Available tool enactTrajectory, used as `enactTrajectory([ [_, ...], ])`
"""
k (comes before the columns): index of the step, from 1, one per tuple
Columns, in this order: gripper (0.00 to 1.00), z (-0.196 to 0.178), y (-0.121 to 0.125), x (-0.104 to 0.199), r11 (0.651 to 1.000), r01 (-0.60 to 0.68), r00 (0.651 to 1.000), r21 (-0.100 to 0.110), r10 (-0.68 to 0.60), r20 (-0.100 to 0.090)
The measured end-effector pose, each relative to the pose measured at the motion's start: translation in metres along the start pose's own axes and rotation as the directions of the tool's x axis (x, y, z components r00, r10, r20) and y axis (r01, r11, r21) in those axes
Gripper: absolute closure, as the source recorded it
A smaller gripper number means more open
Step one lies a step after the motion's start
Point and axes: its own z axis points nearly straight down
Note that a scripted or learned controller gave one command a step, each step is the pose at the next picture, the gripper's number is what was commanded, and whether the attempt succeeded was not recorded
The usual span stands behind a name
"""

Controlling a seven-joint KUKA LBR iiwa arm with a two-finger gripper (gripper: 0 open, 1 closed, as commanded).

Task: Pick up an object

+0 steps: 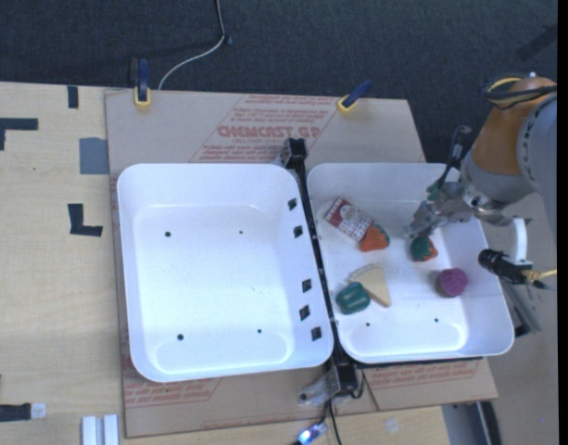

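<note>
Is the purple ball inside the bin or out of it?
Inside. The purple ball lies on the right bin's white floor, within its rim.

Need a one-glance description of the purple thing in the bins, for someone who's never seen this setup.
Of the two shallow white bins, take the right-hand one, where the grey arm reaches in. Go to its right side, below the arm's claw and the small green object under it. There sits a small rounded purple lump, apart from the other items and the only purple one.
</note>
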Motion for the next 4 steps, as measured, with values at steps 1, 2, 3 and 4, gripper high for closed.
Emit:
enactTrajectory([
  [1, 1.0, -0.117, -0.114, 0.015, 1.0, -0.007, 1.0, -0.002, 0.007, -0.002],
  [2, 1.0, -0.225, -0.086, 0.052, 1.0, 0.003, 1.0, -0.01, -0.003, -0.001],
  [3, 1.0, -0.175, -0.135, -0.004, 1.0, -0.011, 1.0, 0.008, 0.011, -0.003],
  [4, 1.0, -0.321, -0.113, 0.011, 1.0, 0.001, 1.0, -0.013, -0.001, 0.003],
])
